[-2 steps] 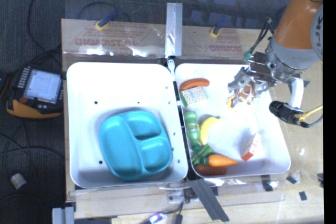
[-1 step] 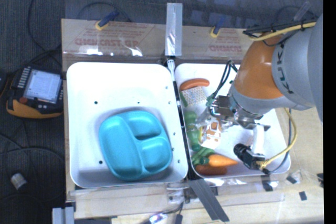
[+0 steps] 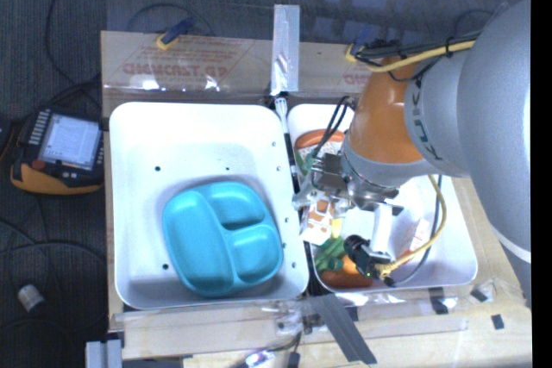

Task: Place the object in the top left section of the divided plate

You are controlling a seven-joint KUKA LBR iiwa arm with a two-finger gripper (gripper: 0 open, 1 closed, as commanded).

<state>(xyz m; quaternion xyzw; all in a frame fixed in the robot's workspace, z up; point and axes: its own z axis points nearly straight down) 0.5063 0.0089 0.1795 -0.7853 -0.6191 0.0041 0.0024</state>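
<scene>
Reaching in from the right, the arm [image 3: 448, 90] hangs over the right bin [image 3: 448, 267], its gripper [image 3: 332, 185] low near the bin's left wall; whether it grips anything cannot be told. The left bin [image 3: 138, 142] holds a blue divided plate [image 3: 222, 237]. Small mixed objects [image 3: 338, 252], orange and green among them, lie in the right bin beside the gripper.

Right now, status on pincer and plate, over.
Pincer low in right bin, among cluttered items. Blue divided plate in left bin, sections bare. Bin wall between them.
</scene>
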